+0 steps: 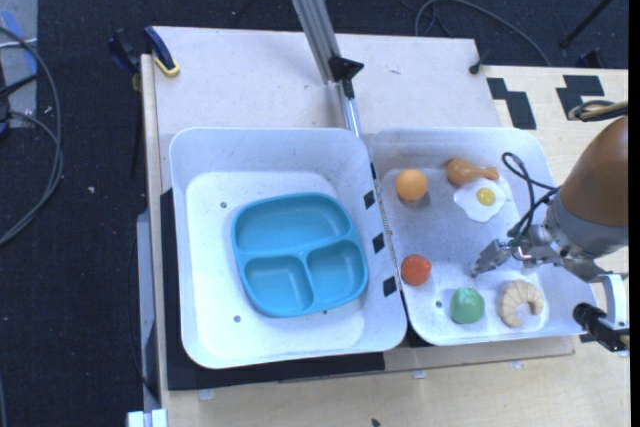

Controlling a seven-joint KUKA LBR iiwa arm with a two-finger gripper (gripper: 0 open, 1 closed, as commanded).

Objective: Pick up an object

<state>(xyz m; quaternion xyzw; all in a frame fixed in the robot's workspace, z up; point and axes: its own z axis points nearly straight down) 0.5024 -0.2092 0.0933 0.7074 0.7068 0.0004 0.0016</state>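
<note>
The right bin holds several toy foods. An orange ball lies at the back left, with a chicken drumstick and a fried egg to its right. A red tomato sits near the bin's left wall. A green piece and a croissant lie at the front. My gripper hangs low over the bin's middle, just above and between the green piece and the croissant, below the egg. It touches none of them.
The left bin carries a blue three-compartment tray. A slanted metal pole rises behind the bins. My arm, with its orange band, covers the right bin's right side. A black cable loops near the egg.
</note>
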